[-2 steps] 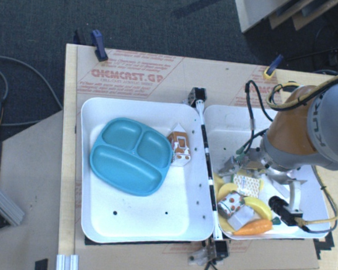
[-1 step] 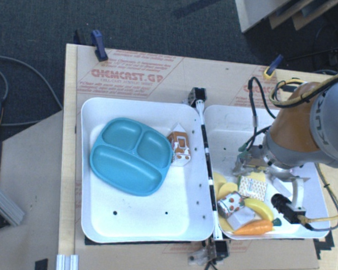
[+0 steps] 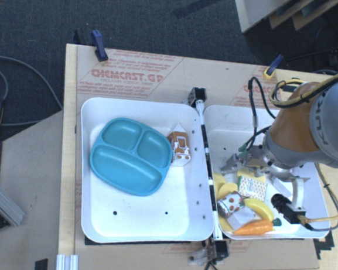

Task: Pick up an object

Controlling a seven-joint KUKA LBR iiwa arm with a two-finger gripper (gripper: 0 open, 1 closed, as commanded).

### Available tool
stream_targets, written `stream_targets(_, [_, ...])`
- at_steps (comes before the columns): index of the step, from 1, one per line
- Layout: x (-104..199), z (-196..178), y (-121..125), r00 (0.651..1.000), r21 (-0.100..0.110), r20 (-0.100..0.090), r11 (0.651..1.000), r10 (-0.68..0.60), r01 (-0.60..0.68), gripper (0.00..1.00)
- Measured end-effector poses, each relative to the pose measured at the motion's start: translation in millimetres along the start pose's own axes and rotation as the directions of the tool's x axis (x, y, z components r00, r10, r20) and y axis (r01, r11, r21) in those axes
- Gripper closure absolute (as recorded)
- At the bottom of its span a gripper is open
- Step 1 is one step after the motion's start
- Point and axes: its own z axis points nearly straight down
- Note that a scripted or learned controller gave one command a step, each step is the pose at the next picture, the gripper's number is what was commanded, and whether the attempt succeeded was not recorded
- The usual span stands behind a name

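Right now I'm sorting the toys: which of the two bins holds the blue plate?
The left bin holds the blue plate, beside a small brown packet. The right bin, under the arm, has the banana and carrot instead.

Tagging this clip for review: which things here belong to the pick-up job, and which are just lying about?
Job in hand:
- end effector, low over the right bin
- banana
- carrot
- checkered packet

Lying about:
- blue divided plate in the left bin
- small brown-and-white packet beside the plate
- blue clamps on the bench edge
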Motion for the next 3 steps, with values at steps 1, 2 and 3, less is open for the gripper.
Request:
stream_targets(1, [0,-10,1,1.0,-0.002,0.0,1.0,0.0,0.0,1.0])
stream_targets(2, [-62,-79,67,1.0,0.005,-0.001,1.0,-0.001,0.001,1.0])
stream_targets(3, [-30,7,-48,1.0,-0.004,-0.001,1.0,-0.001,0.001,1.0])
